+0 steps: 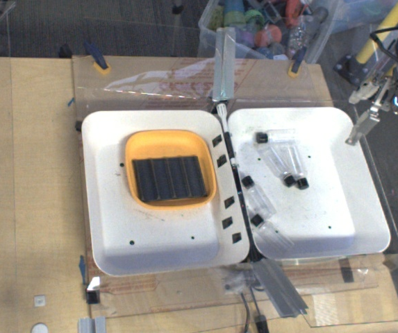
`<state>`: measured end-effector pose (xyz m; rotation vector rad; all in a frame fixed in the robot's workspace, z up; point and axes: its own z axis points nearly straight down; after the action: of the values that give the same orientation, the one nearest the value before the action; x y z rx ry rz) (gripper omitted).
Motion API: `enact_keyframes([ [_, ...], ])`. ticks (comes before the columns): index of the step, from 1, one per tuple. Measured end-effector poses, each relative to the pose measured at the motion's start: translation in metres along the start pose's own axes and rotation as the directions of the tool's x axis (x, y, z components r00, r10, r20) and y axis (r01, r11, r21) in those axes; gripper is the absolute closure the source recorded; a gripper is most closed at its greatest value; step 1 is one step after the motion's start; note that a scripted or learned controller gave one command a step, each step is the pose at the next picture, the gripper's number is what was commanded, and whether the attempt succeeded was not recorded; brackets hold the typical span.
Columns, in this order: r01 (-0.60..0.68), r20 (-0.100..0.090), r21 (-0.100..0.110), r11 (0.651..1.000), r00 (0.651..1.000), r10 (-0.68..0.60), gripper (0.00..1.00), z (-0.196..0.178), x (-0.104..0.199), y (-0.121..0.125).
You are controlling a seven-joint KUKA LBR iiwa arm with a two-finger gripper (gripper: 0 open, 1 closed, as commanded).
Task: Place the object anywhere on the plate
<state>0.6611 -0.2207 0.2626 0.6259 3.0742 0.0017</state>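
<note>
Lying flat on the yellow plate in the left bin, the dark ridged object looks already placed, so little is left. At two o'clock the claw hangs; its opening I cannot tell.

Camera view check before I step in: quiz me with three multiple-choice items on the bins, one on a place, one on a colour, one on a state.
1. Where does the plate lie?
A. left bin
B. right bin
C. on the bench outside the bins

2. What colour is the plate?
A. blue
B. orange-yellow
C. green

3. How do things stand with the dark ridged block?
A. in the right bin
B. between the gripper's fingers
C. lying on the plate

Key: 1 A, the plate sits inside the left bin. 2 B, its rim shows orange-yellow. 3 C, the block rests flat within the plate's rim, while the gripper is at the right bin's far edge.
</note>
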Motion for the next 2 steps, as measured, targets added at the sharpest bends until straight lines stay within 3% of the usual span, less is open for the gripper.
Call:
enact_keyframes([
  [2, 0.085, 0.000, 0.000, 0.996, 0.996, -0.085, 0.00, 0.0003, 0.0042, -0.0009],
])
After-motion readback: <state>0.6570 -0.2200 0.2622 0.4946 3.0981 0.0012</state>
